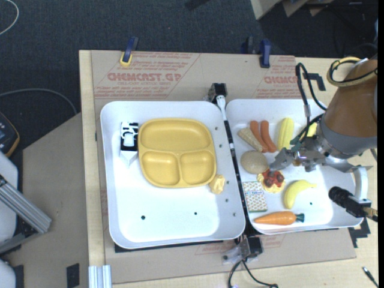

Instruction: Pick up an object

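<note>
Two white bins sit side by side: the left bin (pixel 120 209) holds a yellow divided plate (pixel 177 150), the right bin (pixel 345 219) toy food — hot dogs (pixel 263 135), potato (pixel 254 161), banana (pixel 297 189), carrot (pixel 278 218). Poised over them, the gripper (pixel 293 158) grasps nothing visible — whether its claw is wide or narrow cannot be told. Nothing is lifted yet. Backing board (pixel 144 75) reads "CHEMCAST GP".

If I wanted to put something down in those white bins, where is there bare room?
Mostly in the left bin: a wide bare floor in front of the yellow tray, reaching its near rim. The right bin is crowded with toy food around the gripper, with small gaps between the carrot and banana.
</note>
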Robot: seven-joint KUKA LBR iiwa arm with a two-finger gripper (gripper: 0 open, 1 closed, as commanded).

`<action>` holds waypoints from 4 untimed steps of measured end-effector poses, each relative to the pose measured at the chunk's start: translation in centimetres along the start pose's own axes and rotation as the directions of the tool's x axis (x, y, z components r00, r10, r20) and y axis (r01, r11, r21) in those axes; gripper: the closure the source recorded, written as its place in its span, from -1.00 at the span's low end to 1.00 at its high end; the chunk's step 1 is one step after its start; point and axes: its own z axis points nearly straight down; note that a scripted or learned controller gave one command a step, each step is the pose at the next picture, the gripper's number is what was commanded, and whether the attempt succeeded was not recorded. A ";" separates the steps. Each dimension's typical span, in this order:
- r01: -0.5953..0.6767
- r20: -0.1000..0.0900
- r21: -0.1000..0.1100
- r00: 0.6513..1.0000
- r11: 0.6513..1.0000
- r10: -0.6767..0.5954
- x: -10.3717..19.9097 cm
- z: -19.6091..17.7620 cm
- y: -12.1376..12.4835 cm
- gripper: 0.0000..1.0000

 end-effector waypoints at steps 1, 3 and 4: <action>0.001 0.000 0.001 1.000 1.000 -0.001 0.4 6.1 0.6 -1.00; -0.001 0.002 -0.008 1.000 1.000 0.001 0.4 6.3 0.6 1.00; 0.001 0.004 -0.012 1.000 1.000 -0.001 0.9 1.8 1.0 1.00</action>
